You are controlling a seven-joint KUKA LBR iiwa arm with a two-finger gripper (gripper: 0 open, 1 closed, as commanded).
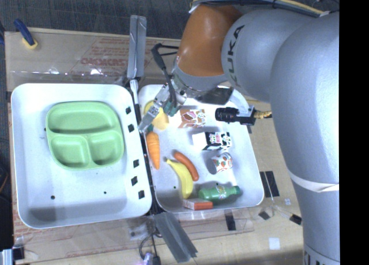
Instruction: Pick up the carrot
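While the arm reaches in from the right of the frame, the gripper point(154, 112) sits low over the upper left corner of the right bin point(252, 168), just above the carrot point(153, 149). Can't tell whether the claw is spread or pinched; the wrist blocks the tips. Nothing visibly between them.

Carrot lies lengthwise along the right bin's left wall, tip pointing down-frame, top end near a yellow item point(159, 120) directly under the gripper. My read: the tool is angled toward that wall because the carrot is tucked against it, tight approach, and the yellow piece is close enough to get grabbed instead.

Right bin contents: carrot at left, banana point(182, 176) and a red sausage-shaped item point(187, 165) just right of it, green bottle point(218, 192) at the lower edge, small cartons and a cup-like thing point(222, 162) mid-right.

Left bin point(23, 142) holds a green compartment tray point(85, 134), nothing in its wells.

Pick not done yet, carrot flat on the bin floor.
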